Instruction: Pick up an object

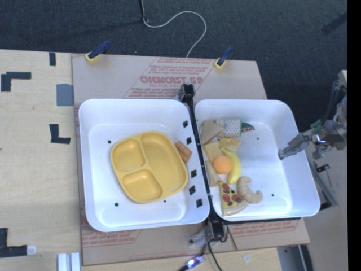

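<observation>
The right bin (282, 179) holds a cluster of toy foods along its left side: a tan bread slice (211, 132), a grey-green speckled piece (231, 127), a yellow banana (233, 158), an orange ball-shaped fruit (222, 164), a beige knobbly piece (249, 191) and a pizza slice (230, 200). My gripper (285, 151) hangs over the right edge of that bin, well to the right of the foods, with nothing seen in it. The grey arm (333, 134) leads off to the right.
In the left bin (96, 151) lies a yellow divided plate (148, 166) with a small brown food piece (183, 150) beside its right rim. A black divider (194, 151) runs between the bins. Cardboard lies under both.
</observation>
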You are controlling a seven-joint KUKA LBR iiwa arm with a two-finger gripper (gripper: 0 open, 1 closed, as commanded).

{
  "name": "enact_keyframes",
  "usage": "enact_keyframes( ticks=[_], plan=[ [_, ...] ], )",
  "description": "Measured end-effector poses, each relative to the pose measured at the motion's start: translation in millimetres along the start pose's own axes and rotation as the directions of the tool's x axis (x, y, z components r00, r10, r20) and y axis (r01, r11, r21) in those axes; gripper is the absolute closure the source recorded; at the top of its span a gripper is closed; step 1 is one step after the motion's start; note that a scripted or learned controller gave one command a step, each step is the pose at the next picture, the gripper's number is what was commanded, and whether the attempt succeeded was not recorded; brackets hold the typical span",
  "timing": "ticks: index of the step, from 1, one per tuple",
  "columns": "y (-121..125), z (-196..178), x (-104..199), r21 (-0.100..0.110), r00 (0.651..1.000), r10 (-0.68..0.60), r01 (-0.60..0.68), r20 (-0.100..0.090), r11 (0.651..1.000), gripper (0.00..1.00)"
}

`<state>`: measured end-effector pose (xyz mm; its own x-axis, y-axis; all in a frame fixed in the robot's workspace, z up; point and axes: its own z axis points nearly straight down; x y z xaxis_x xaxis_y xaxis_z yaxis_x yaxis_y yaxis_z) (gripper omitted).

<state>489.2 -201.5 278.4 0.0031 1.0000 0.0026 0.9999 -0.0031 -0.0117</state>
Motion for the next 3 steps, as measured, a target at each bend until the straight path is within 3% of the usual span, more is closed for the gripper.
enact_keyframes(
  ticks=[1,3],
  plan=[
    [2,-5,0,-0.01,1.0,-0.004,0.004,0.003,1.0,0.0],
    [-9,86,-3,-0.006,1.0,-0.003,0.003,0.001,1.0,0.0]
  ],
)
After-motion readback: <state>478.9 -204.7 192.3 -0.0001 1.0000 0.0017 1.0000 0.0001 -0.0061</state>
